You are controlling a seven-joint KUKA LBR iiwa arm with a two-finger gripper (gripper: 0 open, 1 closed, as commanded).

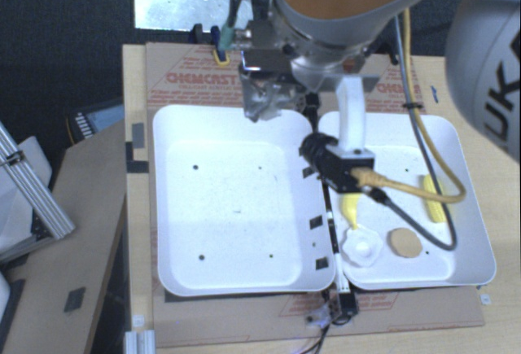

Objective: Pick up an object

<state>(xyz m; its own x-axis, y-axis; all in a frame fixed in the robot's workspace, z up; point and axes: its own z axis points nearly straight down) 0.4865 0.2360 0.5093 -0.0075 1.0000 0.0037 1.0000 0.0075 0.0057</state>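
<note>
Currently no pick yet: claw sits upper centre, over the left bin's top rim.
Open or closed: can't tell, and no object seen in it. Candidates lie lower right in the right bin: yellow piece, white cap, tan disc.

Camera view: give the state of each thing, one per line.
gripper: hovering over the left bin's far rim.
tan disc: lying flat in the right bin.
white piece: resting in the right bin, beside the tan disc.
yellow piece: lying just behind the white piece.
yellow bar: lying in the right bin.
</note>
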